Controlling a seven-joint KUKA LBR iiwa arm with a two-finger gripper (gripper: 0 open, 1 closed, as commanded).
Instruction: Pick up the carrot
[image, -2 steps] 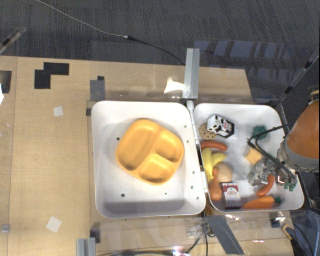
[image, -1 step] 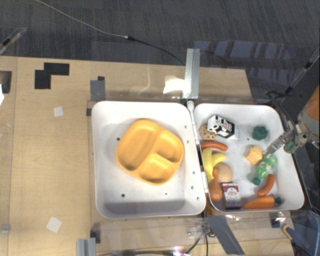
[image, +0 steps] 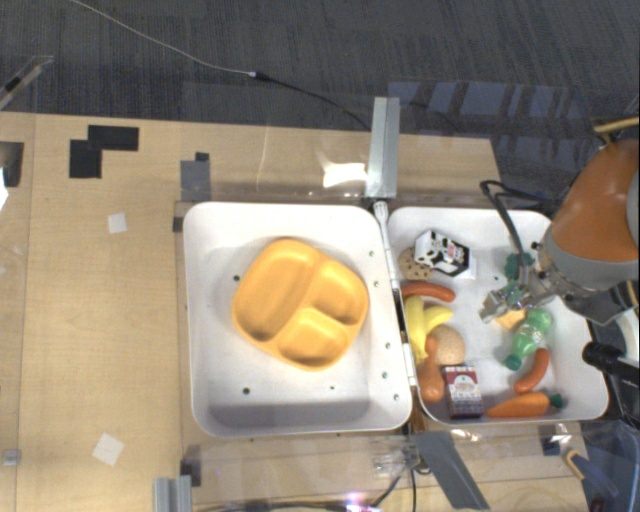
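Observation:
The carrot (image: 518, 405), orange with a green stub at its right end, lies flat along the near wall of the right bin (image: 590, 400). My gripper (image: 503, 301) hangs over the middle of that bin, well up-view of the carrot, just above a small yellow-orange wedge (image: 511, 320) and beside a green bottle (image: 527, 338). Nothing from the bin shows in its grasp. The grey arm with its orange band (image: 600, 205) comes in from the right.
The right bin also holds a red-orange sausage shape (image: 533, 370) right above the carrot, a red box (image: 461, 388), a potato (image: 446, 346), a banana (image: 422, 322), a hot dog (image: 428, 292) and a cow-patterned carton (image: 441, 253). A yellow divided plate (image: 299, 301) sits in the left bin (image: 215, 400).

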